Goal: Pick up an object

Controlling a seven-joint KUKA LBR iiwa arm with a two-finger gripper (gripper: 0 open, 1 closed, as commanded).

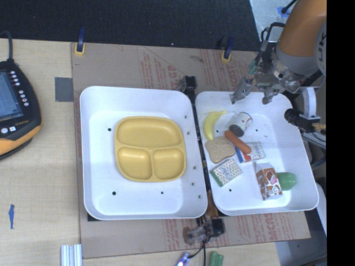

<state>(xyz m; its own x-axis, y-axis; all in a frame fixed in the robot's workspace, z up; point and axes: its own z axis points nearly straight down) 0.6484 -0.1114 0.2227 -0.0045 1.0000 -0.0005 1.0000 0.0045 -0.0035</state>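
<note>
Candidate object: I'd take the banana (211, 123), the item nearest the gripper; it lies in the right bin (302, 165), at the upper-left of the pile, close to the bin's left wall
Banana's long axis: runs roughly from the bin's far-right toward its near-left, curved, stem end pointing to the small can (240, 122) just beside it
Gripper: the gripper (254, 92) hangs above the far edge of the right bin, its two fingers spread apart with nothing between them
Key relation: from the gripper, the banana lies down-view and to the left, near but not under it; I judge the arm must come toward the near side and left, then drop
Wrist turn: I judge the fingers should close across the banana's narrow width, not along its length
Neighbours of the banana: a slice of bread (220, 148) touches its lower end; a hot dog (237, 141) lies just right of the bread, a patterned card (227, 172) below it
Farther from the banana: a small carton (268, 182) and a green object (287, 179) sit side by side toward the near-right corner
Left bin: the left bin (100, 165) holds a yellow divided plate (150, 148)
Risk: crowding by the can and bread could spoil the grasp
</note>
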